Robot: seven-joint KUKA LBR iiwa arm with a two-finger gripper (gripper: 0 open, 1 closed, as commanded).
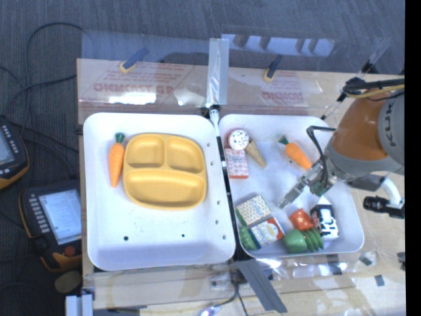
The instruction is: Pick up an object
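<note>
You are looking at the two-finger gripper (294, 193) hovering with fingers spread and grasping nothing in the right white bin (342, 239), while the small orange plastic carrot (297, 154) is lying at its twelve o'clock

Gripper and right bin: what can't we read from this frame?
- Gripper: finger state, too small and blurred in the camera view.
- Green toy: identity unclear, partly behind the red piece.
- Small boxes: labels too small to read.
- Arm: cut off by the right edge.
</note>
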